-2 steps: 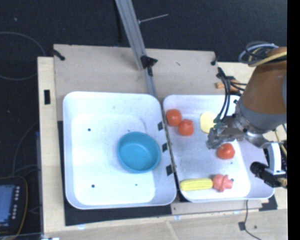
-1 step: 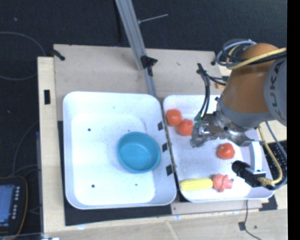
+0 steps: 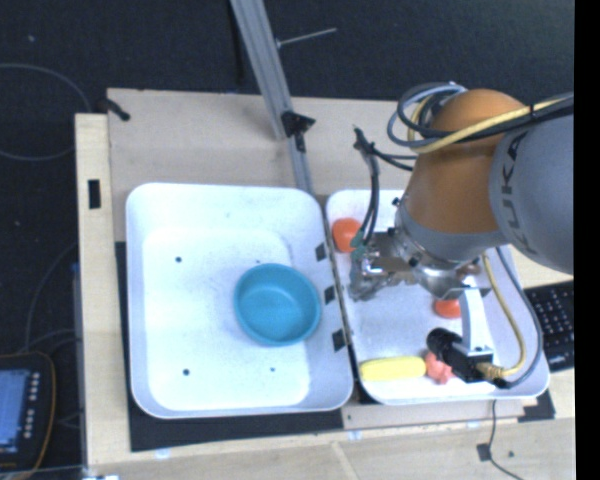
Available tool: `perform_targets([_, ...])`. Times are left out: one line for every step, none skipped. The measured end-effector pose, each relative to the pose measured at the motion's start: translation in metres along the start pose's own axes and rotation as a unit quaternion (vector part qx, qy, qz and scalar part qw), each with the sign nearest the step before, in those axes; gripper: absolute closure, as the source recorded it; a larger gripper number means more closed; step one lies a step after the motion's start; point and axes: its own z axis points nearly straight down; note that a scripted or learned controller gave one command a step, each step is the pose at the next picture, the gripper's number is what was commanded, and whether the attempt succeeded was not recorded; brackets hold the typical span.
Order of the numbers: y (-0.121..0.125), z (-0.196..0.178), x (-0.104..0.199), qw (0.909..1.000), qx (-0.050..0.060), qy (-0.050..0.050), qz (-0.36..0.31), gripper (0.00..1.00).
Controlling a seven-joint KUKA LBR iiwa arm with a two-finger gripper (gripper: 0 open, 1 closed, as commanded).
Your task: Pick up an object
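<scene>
My gripper hangs low over the left part of the right bin, close to the wall between the two bins. An orange object lies just up and left of it, in the bin's far left corner. A yellow oblong object lies along the bin's near edge, with a small red-orange piece beside it. Another orange object peeks out from under the wrist on the right. I see nothing held at the gripper.
A blue bowl sits upright in the left bin, right of its centre. A grey metal pole slants up from between the bins. The arm's bulk covers the right bin's far right part.
</scene>
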Motion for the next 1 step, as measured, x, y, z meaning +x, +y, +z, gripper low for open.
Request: perform_targets([-0.0055,-0.0003,0.0565,1.0,0.001,0.0,0.0,1.0])
